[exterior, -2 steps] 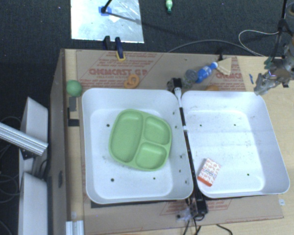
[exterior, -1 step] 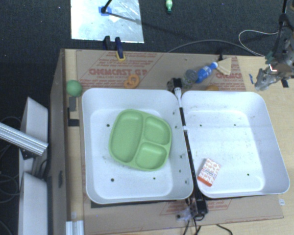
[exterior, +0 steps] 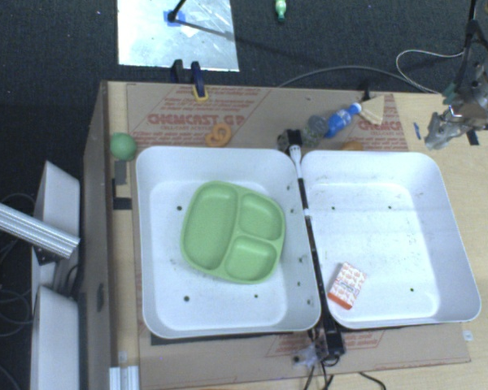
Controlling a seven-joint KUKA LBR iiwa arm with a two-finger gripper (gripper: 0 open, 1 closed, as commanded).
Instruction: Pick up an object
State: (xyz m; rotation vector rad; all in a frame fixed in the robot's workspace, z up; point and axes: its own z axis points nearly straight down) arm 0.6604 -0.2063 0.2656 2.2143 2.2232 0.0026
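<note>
Gripper (exterior: 441, 128), opening unclear, hovers well apart from small packet (exterior: 346, 285) in right bin (exterior: 439, 218).

Two bins are set side by side on the table (exterior: 252, 104). A divided tray (exterior: 232, 231) is held in the left bin (exterior: 163, 307). A small packet (exterior: 346, 285) is found in the right bin (exterior: 447, 218), near its front-left corner.

Bench on dark carpet
A brown board (exterior: 252, 108) tops the bench; a shiny metal sheet (exterior: 177, 23) lies on the carpet (exterior: 49, 47) behind.
</note>
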